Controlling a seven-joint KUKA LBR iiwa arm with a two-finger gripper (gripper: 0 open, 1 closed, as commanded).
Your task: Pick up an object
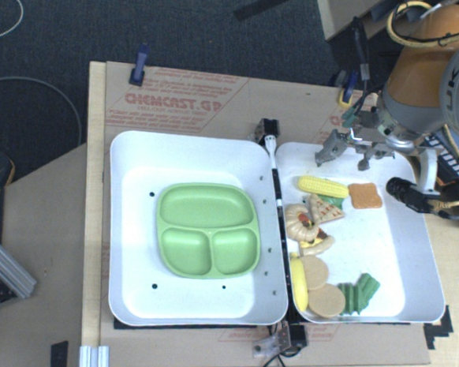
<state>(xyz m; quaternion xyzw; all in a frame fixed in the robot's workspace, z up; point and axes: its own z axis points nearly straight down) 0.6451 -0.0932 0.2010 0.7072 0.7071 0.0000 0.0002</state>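
Gripper (348, 152) fingers spread and holding nothing, hovering over the right bin's (421, 257) far edge, just above the corn cob (323, 186).

The left white bin (123, 234) serves as landmark. A green divided plate (208, 229) lies inside it. The bench board (173, 95) with red lettering extends behind it, a blue clamp (138, 65) at the board's far-left corner. Dark carpet (50, 46) lies beyond.

Both bins (132, 211) look like smooth, glossy white plastic; the green tray (208, 229) matt plastic; the surface (181, 96) printed brown cardboard.
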